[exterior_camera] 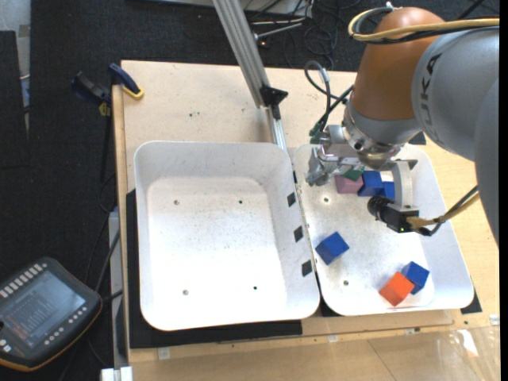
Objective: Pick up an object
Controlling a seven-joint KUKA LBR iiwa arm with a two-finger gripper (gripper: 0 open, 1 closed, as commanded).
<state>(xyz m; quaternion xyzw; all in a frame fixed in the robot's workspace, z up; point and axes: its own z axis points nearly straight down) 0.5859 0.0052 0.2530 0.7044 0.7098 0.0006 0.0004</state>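
Two shallow white bins are sitting side by side on the table (198,94), seen from above at a slant. Across the left bin (210,228) only dark specks are showing. Inside the right bin (444,236) several small blocks are lying: a blue cube (332,246) near the bin's left wall, an orange block (396,289) and a smaller blue block (415,275) touching each other toward the near right corner, and a pink block (347,184) just beside another blue block (373,184) at the far end. The grey arm (444,78) is reaching in from the right, and its end effector (349,169) is hanging directly over the pink and blue pair, partly hiding both. Whether it is released or clenched is impossible to judge, as the wrist is covering that part. A slanted metal rail (242,38) is crossing the far side of the table, and a handheld control pendant (40,312) is lying off the table at the lower left.
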